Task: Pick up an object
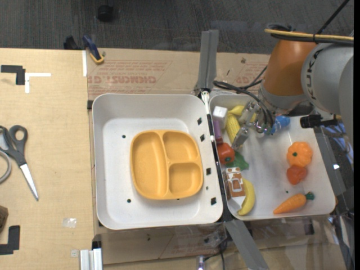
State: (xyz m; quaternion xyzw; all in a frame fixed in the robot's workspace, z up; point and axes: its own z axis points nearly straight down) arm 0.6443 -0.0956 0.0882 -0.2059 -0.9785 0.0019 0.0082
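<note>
so, counting from the right bin (pixel 320 198): it holds one corn cob (pixel 232 127), one red tomato-like piece with a green leaf (pixel 226 153), one banana (pixel 246 198), one small brown-and-white packet (pixel 234 181) touching that banana, one orange pumpkin (pixel 299 153), one small red fruit (pixel 296 174) just below the pumpkin, one carrot (pixel 290 203) near the bin's lower right corner, one blue piece (pixel 281 122) and one small white block (pixel 219 112) near its upper left corner. a second yellow piece lies above the corn, partly hidden by the wrist, too covered to name.

the gripper (pixel 243 136) hangs over the upper left part of the right bin, just beside the corn cob and just above the tomato piece. whether its pincer is spread or pressed together cannot be told, and nothing is seen pinched in it.

left of the right bin sits the second bin (pixel 107 167), touching it along a shared edge, with one yellow divided plate (pixel 166 163) of three compartments. further left of that bin, on the bench, lies one pair of scissors (pixel 21 156). the arm (pixel 304 72) covers the right bin's upper right corner, and its cables cross over the blue piece.
</note>
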